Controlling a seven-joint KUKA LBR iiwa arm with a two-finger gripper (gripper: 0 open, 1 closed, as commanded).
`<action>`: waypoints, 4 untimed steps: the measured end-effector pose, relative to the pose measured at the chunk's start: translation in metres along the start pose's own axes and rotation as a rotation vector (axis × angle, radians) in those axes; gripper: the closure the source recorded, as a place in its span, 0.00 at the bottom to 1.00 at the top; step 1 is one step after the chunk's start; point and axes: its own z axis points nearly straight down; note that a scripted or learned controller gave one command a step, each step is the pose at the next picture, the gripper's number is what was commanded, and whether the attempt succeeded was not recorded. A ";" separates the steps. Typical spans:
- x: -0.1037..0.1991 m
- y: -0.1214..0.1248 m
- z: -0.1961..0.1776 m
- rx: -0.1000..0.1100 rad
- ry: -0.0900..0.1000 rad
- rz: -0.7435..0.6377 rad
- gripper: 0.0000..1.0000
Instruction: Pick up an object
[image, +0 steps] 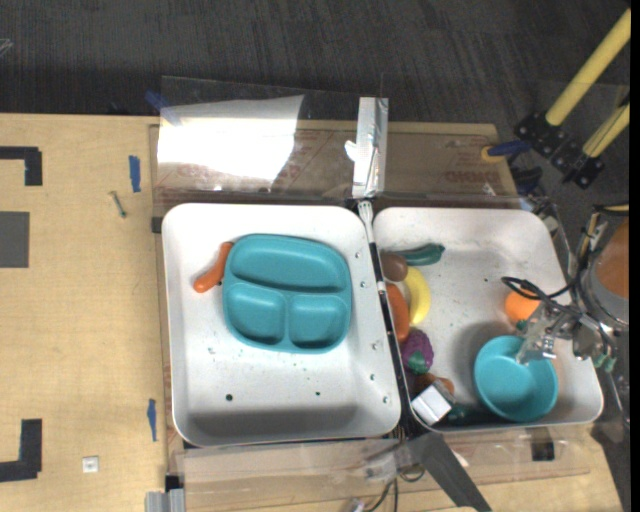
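- Camera view: the two-finger gripper (540, 340) hovers at the rim of the round teal plastic bowl (515, 378) in the right white bin (470, 230) — whether its jaws are spread cannot be told.
- A sound grasp likely means straddling the bowl's rim squarely — clear of the small orange ball (519, 304) just beside it.

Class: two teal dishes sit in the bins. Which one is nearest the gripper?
The round teal bowl in the right bin, directly beside the gripper. The other, the divided teal plate, lies in the left bin, far from it.
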 end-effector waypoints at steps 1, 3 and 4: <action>-0.052 0.015 -0.162 0.004 0.025 0.022 1.00; -0.111 0.105 -0.041 0.003 0.029 0.105 1.00; -0.110 0.100 -0.038 0.005 0.033 0.111 0.00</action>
